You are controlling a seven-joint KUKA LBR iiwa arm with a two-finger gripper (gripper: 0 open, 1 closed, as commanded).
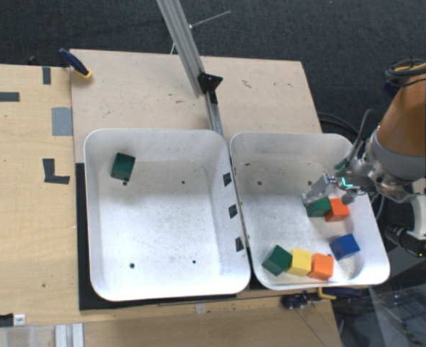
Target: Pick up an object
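From my remote station, I see the grey arm (pixel 404 132) with its orange band reaching in from the right over the right bin (pixel 285 147), its end effector (pixel 327 189) lowered near that bin's right wall. Whether its fingers are apart or together I cannot tell, as the metal parts blur into one pale shape there. Just below the end effector, in the right bin, a dark green block (pixel 318 207) and an orange-red block (pixel 338 209) sit touching each other, the green one on the side nearer the bin's centre; both appear to rest at the tip of the end effector, but I cannot see either one between its fingers. Farther toward the right bin's front edge lies a blue cube (pixel 344 246), apart from the pair. Along that front edge three more pieces stand in a row, touching: a green cube (pixel 276 259), a yellow cube (pixel 299 262) and an orange cube (pixel 322 266). The left bin (pixel 104 266), pressed against the right bin along a shared rim, holds a single dark green cube (pixel 123 167) near its far left corner. Both bins sit on the pale wooden counter (pixel 24 194), and a slanted metal rail (pixel 180 31) crosses the counter behind the right bin.
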